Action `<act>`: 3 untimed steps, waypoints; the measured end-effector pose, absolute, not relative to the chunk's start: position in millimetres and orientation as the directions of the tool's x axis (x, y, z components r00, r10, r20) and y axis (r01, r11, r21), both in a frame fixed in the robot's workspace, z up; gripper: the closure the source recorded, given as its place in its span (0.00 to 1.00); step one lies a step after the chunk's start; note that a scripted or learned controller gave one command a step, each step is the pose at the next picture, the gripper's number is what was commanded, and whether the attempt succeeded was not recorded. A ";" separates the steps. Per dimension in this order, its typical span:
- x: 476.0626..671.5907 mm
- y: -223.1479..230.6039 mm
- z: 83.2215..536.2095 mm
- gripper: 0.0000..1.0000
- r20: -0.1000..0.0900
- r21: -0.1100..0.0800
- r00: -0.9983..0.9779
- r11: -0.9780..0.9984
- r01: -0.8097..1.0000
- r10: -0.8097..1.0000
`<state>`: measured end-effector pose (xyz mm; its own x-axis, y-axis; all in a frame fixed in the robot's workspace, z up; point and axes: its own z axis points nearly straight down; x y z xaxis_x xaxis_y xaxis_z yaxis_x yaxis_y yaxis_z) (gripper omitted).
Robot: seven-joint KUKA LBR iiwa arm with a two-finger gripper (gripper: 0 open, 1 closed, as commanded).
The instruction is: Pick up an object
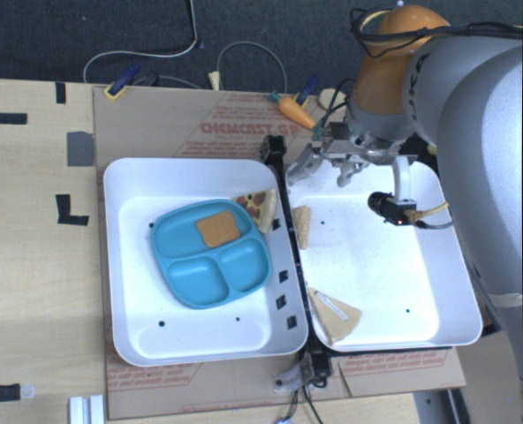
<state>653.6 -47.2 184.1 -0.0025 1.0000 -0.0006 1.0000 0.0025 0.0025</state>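
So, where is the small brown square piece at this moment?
The small brown square piece lies in the upper compartment of the blue plastic divided plate, inside the left white bin.

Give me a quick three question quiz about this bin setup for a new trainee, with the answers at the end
1. True or false: the brown toast piece lies in a compartment of the blue tray.
2. Which bin holds the blue tray: A, the left bin, or B, the right bin?
3. Fill in: the gripper is over the ___ edge of the right bin.

Key: 1 true. 2 A. 3 far.
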 end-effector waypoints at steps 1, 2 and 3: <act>588.3 -21.2 183.9 0.00 0.000 -0.006 -0.001 0.001 1.000 1.000; 625.1 -18.6 183.8 0.00 0.000 0.001 -0.002 0.002 1.000 1.000; 634.8 -57.5 183.9 0.00 0.000 -0.001 0.000 0.000 1.000 1.000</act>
<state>634.8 -57.5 183.9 -0.0001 1.0000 -0.0004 1.0000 0.0001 -0.0008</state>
